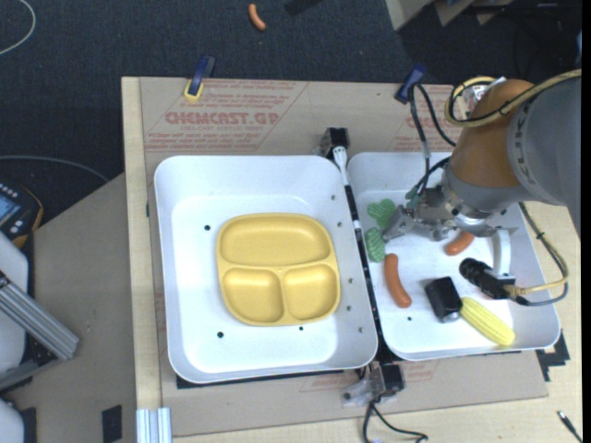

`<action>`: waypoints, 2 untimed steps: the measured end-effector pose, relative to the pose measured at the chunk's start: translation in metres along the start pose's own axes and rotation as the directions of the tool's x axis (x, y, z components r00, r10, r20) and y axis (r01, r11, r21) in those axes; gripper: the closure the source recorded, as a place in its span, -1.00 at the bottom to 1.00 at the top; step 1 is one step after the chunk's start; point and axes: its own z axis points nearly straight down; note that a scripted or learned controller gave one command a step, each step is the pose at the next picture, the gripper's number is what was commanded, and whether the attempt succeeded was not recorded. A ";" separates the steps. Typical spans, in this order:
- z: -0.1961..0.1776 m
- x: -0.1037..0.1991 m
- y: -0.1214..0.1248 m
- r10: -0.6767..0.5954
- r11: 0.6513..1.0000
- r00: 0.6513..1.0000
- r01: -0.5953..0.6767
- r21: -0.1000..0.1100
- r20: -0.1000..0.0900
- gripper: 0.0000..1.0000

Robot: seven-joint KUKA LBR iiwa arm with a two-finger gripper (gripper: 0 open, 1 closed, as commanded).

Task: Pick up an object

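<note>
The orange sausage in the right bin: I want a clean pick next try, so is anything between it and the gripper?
Nothing visible blocks it. The orange sausage lies on bare bin floor, apart from the green pieces to its upper left and the black block to its right. The gripper hangs above and right of it.

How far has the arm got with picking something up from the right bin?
Done: the gripper has reached into the right bin, beside the green toy. In hand: nothing shows between its fingers. Left: gripping and lifting; the sausage, corn and black block lie on the bin floor.
</note>
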 end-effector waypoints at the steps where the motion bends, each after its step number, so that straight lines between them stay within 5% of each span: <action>1: -0.011 0.000 0.000 0.001 1.000 1.000 -0.001 -0.003 0.000 1.00; 2: -0.057 0.006 0.003 -0.001 1.000 1.000 0.001 -0.009 0.002 1.00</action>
